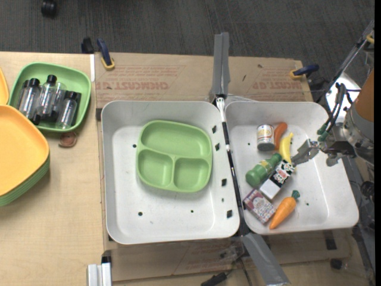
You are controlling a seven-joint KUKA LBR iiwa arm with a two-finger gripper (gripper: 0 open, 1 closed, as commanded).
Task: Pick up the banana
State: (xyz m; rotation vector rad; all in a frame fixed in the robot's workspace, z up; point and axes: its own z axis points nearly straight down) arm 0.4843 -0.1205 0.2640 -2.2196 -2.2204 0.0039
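On cardboard-topped bench: two white bins.

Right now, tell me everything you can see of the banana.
The banana is small, yellow and smooth, like a plastic toy, curved slightly. It lies flat in the right bin, upper middle, running top to bottom of the camera view. An orange carrot-like piece sits along its upper left, the can just beyond; the green bottle lies below its lower end. The hand hovers close on its right, not gripping it. Contact with its neighbours is unclear.
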